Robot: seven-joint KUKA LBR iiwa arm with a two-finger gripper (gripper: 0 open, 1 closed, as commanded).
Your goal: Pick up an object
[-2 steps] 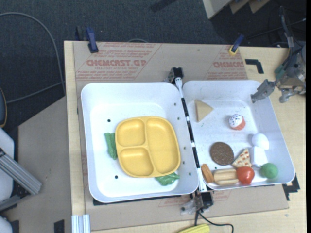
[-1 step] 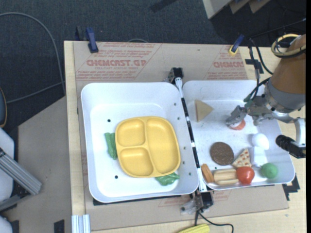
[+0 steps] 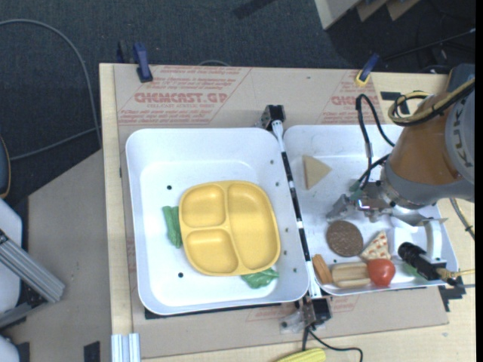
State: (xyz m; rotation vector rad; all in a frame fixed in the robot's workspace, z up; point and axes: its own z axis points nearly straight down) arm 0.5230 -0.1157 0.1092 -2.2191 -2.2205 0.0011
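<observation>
The grey arm (image 3: 423, 157) with its orange band reaches in from the right over the right bin (image 3: 332, 145), and the gripper (image 3: 355, 202) sits low over the middle of that bin. From this angle I cannot tell whether the gripper is wide or narrow, and nothing can be seen held in it

Five loose things lie in the right bin. A tan wedge (image 3: 315, 171) rests toward the far left of the bin, apart from the gripper. A brown round patty (image 3: 344, 237) lies just on the near side of the gripper and is the closest thing to it. To the right of the patty is a pizza slice (image 3: 377, 246). Along the near wall a hot dog (image 3: 343, 274) lies with a red tomato (image 3: 382, 272) touching its right end

The left bin (image 3: 143, 225) holds a yellow divided plate (image 3: 229, 226) in its middle, with all three compartments bare. One green leaf (image 3: 173, 226) lies against the plate's left edge, and a second green piece (image 3: 260, 279) pokes out beside its near right corner. Both bins stand side by side on the pale bench (image 3: 189, 96)
</observation>
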